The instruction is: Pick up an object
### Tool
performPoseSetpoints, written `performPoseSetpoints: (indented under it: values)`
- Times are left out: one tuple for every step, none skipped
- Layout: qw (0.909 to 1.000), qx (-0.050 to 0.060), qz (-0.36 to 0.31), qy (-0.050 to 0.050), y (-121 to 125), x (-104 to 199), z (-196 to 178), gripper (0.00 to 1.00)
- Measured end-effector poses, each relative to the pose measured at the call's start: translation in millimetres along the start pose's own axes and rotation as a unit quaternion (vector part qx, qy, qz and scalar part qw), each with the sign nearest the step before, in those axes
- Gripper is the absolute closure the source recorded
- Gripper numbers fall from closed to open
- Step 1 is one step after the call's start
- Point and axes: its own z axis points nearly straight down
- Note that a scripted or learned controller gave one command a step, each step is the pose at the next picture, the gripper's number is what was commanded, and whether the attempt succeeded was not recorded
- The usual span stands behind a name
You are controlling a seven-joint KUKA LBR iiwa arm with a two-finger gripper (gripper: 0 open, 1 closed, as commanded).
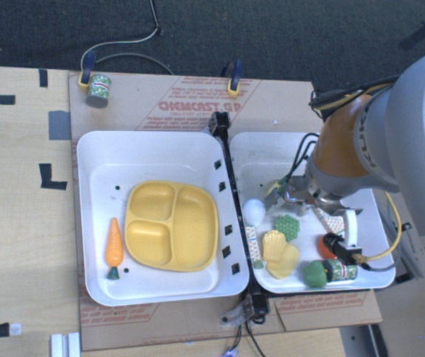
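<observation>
The right bin (261, 161) holds several small things: a white ball (254, 212), a green knobbly piece (287, 226), a yellow shell-shaped toy (278, 253), a green round toy (315, 274), a small can (342, 271) and a red-orange piece (327, 242). The arm comes in from the right, its orange band (337, 143) above the wrist. My gripper (290, 194) is low in the right bin, just above the green knobbly piece and right of the white ball. I see nothing between its fingers.
The left bin (93, 162) holds a yellow divided plate (172, 224) and a toy carrot (114, 244). A small green-labelled can (98, 90) stands on the cardboard behind the bins. Cables run by the arm at the right.
</observation>
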Motion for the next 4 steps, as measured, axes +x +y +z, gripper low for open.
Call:
performPoseSetpoints:
  values:
    - [0.9999, 0.004, -0.005, 0.008, -48, 7, 0, 0.00]
    - [1.0000, 0.002, -0.004, 0.008, -53, 10, 0, 0.00]
    - [0.9999, 0.007, -0.004, 0.010, -39, 13, 1, 0.00]
    - [0.9999, 0.006, -0.005, 0.011, -38, 14, -9, 1.00]
